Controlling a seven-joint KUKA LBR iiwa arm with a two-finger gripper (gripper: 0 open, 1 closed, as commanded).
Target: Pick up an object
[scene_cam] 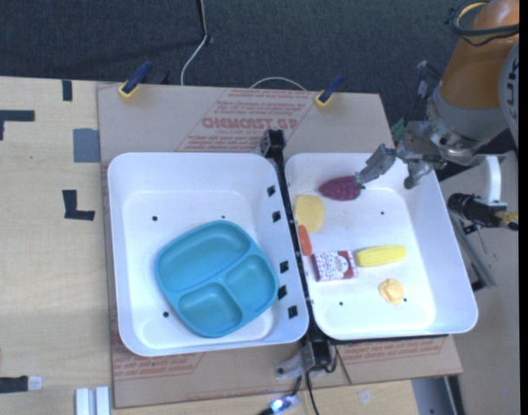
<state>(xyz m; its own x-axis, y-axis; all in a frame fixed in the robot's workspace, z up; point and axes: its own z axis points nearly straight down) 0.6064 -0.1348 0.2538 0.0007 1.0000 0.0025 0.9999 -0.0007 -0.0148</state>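
Spread wide, my gripper (392, 170) hangs over the far right part of the right bin (436, 232), its two thin grey fingers (372, 168) splayed apart with nothing between them. One fingertip reaches down just beside the purple object (339, 188), a dull, rounded, matte lump lying near the bin's far wall; whether the tip actually touches it I cannot tell from this slant.

Close by that lump sits a smooth, pale yellow rounded piece (308, 209), near the divider between the bins. Further toward the near side lie a flat red-and-white packet (333, 265) with print too small to read, a bumpy yellow corn cob (380, 255) lying lengthwise, and a small, irregular yellow-orange bit (391, 291). A thin orange stick-like piece (304, 239) lies along the divider, partly hidden by the rim.

In the left bin (125, 232) rests a glossy blue plastic plate (215, 277) with rounded corners and three compartments, tilted slightly against the bin's floor.

Both bins are shallow, white and smooth, set on a brown cardboard sheet (238, 119) with red lettering. My arm's orange band (480, 50) is cut off at the right edge.
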